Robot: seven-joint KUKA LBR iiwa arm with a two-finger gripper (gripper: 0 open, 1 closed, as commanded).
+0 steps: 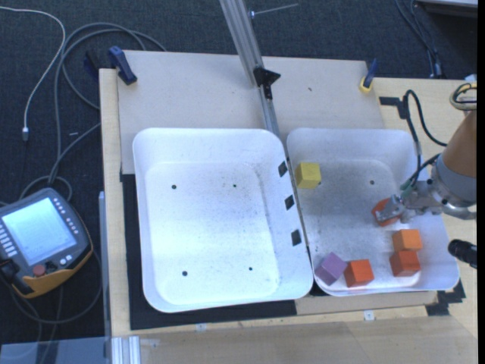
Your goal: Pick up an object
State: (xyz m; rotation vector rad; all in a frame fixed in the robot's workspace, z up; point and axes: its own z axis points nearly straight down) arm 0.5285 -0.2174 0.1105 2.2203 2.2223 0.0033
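My gripper (391, 209) reaches in from the right, low over the right bin (345, 146). A small red object (384, 215) sits right at its tip, and the view is too small to show whether it is gripped. Just below the gripper lie an orange cube (408, 240) and a red-orange cube (404, 263). Near the bin's front edge, another orange cube (358, 272) sits beside a purple cube (330, 268). A yellow cube (308, 175) rests at the bin's far left, well away from the gripper.
The left bin (151, 158) stands beside the right one, with black clips (289, 202) along the shared wall. A metal pole (239, 29) slants up from between the bins. A teach pendant (42, 237) lies off the bench at the left.
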